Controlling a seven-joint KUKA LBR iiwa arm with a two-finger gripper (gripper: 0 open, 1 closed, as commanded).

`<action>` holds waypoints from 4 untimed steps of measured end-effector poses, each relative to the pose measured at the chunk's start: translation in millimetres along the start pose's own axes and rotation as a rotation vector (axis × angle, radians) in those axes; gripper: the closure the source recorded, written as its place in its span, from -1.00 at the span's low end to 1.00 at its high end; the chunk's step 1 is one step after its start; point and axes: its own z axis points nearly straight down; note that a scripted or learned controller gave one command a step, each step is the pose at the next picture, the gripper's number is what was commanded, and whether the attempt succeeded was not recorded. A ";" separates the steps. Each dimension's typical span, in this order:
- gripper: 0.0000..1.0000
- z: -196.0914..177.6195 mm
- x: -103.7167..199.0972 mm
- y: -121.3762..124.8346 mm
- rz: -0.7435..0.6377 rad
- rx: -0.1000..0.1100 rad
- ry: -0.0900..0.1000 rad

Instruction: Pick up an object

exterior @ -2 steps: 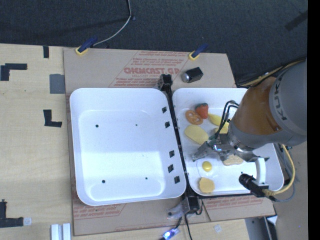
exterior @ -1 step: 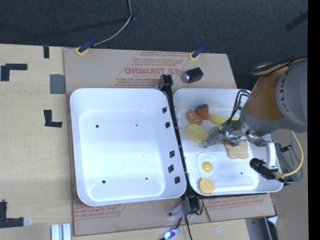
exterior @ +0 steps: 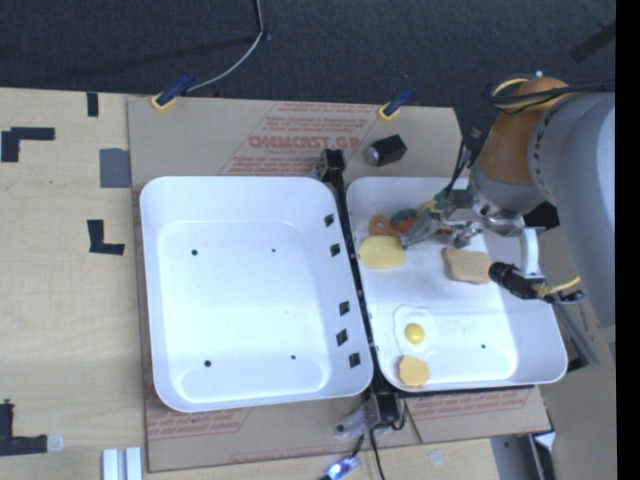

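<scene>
My gripper (exterior: 446, 224) hangs low over the upper middle of the right bin (exterior: 540, 360), on the grey arm with its orange band (exterior: 510, 143). Just to its left lie a small green and orange toy piece (exterior: 405, 218) and an orange piece (exterior: 377, 226). A pale yellow lemon-like object (exterior: 382, 255) rests by the bin's left wall. A tan bread-like piece (exterior: 467, 265) sits just below and to the right of the gripper. Nearer the front are a fried-egg toy (exterior: 414, 332) and a round yellow-orange piece (exterior: 413, 371).
The left bin (exterior: 165, 268) stands beside the right one, parted by a black-clipped divider (exterior: 345, 268). A black cable end (exterior: 512, 280) hangs off the arm over the right bin. A small black object (exterior: 385, 150) lies on the cardboard behind the bins.
</scene>
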 end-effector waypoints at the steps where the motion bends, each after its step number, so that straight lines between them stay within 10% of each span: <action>1: -1.00 -0.4 44.3 31.7 0.005 0.023 -0.002; 3: -1.00 0.7 65.4 30.8 0.012 0.015 -0.011; 4: 1.00 -8.1 67.1 29.6 0.011 0.022 -0.007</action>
